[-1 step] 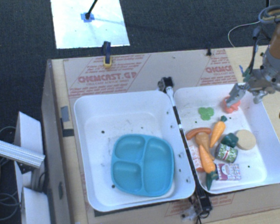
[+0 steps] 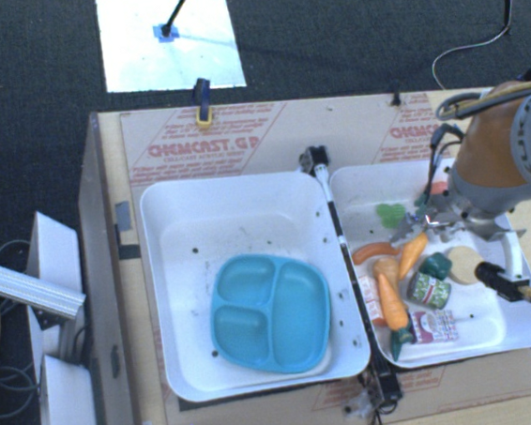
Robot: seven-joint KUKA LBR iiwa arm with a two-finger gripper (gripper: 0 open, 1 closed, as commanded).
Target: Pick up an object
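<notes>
My gripper (image 2: 429,224) hangs low over the right bin (image 2: 527,325), at the top of a pile of toy food. Just below it lies an orange carrot (image 2: 412,254), slanted, its upper end touching or nearly touching the gripper. A green piece (image 2: 392,212) sits to the gripper's left. A red-orange sausage (image 2: 373,251) lies left of the carrot. Lower down are a second carrot (image 2: 391,303) with a green top, a green can (image 2: 431,287), and a red and white packet (image 2: 436,327). The arm hides the bin's far right part.
The left bin (image 2: 172,264) holds a blue divided plate (image 2: 270,312). A ridge between the two bins (image 2: 340,246) runs front to back. A pale round piece (image 2: 463,266) lies right of the can. A white and orange packet (image 2: 370,300) rests against the right bin's left wall.
</notes>
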